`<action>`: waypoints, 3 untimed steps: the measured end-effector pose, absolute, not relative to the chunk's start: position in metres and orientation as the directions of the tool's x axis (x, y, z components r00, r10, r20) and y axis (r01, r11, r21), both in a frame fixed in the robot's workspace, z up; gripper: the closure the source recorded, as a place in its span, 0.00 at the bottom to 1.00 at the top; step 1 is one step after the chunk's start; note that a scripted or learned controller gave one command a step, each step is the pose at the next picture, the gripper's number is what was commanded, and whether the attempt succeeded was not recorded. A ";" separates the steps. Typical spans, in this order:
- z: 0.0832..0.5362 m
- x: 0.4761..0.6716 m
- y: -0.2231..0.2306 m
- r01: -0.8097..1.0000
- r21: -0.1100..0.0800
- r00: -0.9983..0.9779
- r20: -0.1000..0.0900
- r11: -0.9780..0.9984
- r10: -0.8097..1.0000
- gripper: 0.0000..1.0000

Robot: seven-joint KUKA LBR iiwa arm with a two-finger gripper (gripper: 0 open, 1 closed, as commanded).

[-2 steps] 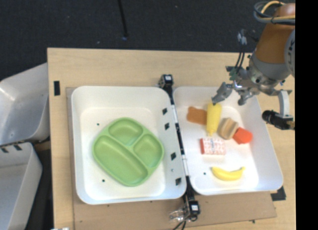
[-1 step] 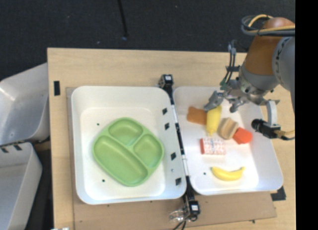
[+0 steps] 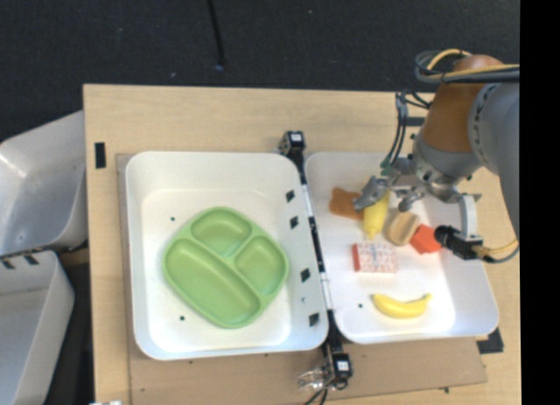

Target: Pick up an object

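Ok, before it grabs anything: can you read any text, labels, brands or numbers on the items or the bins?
No text can be read in this view.
Small white box with red ends, in the right bin: speckled print on its top face, too blurred to read.
Black tags along the divider between the bins: too small to show any marking.
Green divided plate, banana: no markings visible.
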State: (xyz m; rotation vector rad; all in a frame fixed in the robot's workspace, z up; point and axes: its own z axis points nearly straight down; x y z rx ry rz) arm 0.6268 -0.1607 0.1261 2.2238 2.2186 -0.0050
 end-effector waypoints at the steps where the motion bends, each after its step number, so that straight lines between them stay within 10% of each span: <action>1: 0.140 0.628 -0.161 1.000 0.004 0.003 -0.003 -0.003 1.000 1.00; 3: 0.216 0.632 -0.157 1.000 0.003 -0.003 -0.001 0.003 1.000 1.00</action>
